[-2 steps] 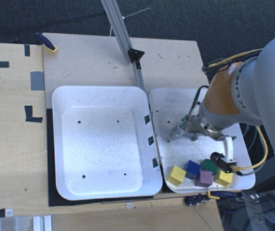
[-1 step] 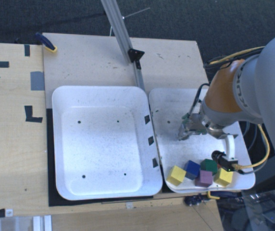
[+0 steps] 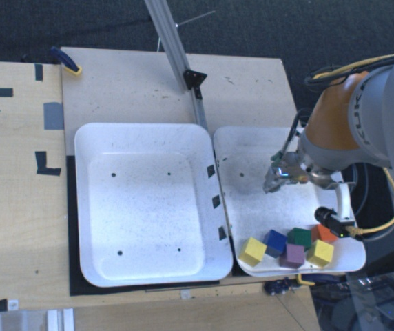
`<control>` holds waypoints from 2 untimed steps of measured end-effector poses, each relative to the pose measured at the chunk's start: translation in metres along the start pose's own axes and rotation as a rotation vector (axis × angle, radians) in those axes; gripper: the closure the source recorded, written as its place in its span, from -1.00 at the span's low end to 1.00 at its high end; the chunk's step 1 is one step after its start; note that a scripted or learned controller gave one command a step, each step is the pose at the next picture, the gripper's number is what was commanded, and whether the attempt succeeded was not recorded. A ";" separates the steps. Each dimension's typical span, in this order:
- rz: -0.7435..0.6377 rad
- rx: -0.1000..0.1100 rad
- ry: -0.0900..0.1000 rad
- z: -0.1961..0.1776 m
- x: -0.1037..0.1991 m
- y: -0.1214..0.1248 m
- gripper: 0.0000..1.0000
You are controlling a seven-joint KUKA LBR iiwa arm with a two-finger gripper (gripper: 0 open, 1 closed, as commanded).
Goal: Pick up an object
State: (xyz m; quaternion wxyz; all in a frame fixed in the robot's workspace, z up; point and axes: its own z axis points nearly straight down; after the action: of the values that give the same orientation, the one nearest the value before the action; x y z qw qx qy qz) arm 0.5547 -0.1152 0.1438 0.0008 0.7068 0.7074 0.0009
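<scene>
1. Along the near rim of the right bin (image 3: 252, 150), a cluster of small matte cubes lay packed together: a yellow cube (image 3: 253, 251) at the left end, a blue cube (image 3: 275, 242) just beside it, a purple cube (image 3: 294, 254), a green cube (image 3: 299, 237), a second yellow cube (image 3: 322, 253) and an orange cube (image 3: 325, 234) at the right end. Most of them touched or nearly touched a neighbour.
2. Beyond the cubes, over the bin's bare, faintly speckled floor, hung the metallic gripper (image 3: 274, 183), well apart from the cluster. Nothing showed between its fingers; whether they stood spread or closed could not be told from this slant.
3. Behind the gripper rose the arm (image 3: 379, 116), smooth grey with a glossy orange band, with black and yellow cables looping around it.
4. The left bin (image 3: 87, 150), a shallow white tray with rounded corners and dark dots on its floor, sat flush against the right bin.
5. Farther back stretched the pale wooden bench (image 3: 128, 81), crossed by a slanted aluminium rail (image 3: 169, 33).
</scene>
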 end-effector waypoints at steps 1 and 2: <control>-0.001 0.000 0.000 -0.042 0.001 -0.002 1.00; -0.001 -0.001 -0.001 -0.094 0.001 -0.011 1.00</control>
State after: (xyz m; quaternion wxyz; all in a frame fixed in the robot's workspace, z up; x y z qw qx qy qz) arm 0.5436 -0.1143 0.2380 0.0015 0.7065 0.7077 0.0012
